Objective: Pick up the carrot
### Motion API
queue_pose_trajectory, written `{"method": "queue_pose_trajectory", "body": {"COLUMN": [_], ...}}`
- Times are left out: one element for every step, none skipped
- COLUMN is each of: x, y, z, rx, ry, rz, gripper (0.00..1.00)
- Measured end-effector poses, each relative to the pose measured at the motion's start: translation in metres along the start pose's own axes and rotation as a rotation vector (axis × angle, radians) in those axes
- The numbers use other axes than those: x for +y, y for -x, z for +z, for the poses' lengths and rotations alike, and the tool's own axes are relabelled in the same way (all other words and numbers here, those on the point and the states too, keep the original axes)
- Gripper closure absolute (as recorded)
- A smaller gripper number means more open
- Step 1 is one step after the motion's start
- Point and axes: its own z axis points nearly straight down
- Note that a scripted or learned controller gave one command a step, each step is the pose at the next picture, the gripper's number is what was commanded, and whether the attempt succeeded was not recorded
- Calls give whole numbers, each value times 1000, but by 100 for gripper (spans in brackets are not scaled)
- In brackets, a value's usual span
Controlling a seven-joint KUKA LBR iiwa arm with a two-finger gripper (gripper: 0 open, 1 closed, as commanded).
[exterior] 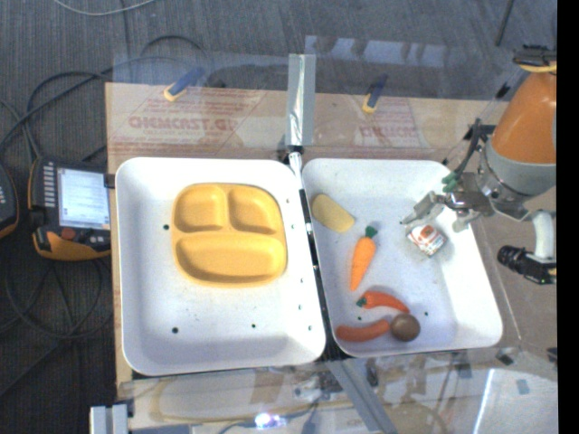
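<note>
The carrot (363, 257), orange with a green top, lies near the middle of the right bin (470, 328), its top pointing to the far side. My gripper (439, 219) hovers at the bin's right side, well right of the carrot and apart from it. Its fingers look spread open, with nothing held between them. A small white and orange object (426, 239) sits just below the fingertips. The grey and orange arm (529, 125) reaches in from the right.
A pale yellow piece (332, 212) lies left of the carrot's top. A red pepper (384, 300), a reddish sausage (362, 333) and a brown ball (404, 327) crowd the near edge. The left bin (149, 324) holds a yellow divided plate (230, 232).
</note>
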Motion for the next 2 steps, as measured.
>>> {"method": "queue_pose_trajectory", "body": {"x": [32, 32], "y": [-70, -71], "z": [107, 100], "rx": [-5, -3], "ry": [5, 4], "rz": [-194, -195], "gripper": [0, 100]}}
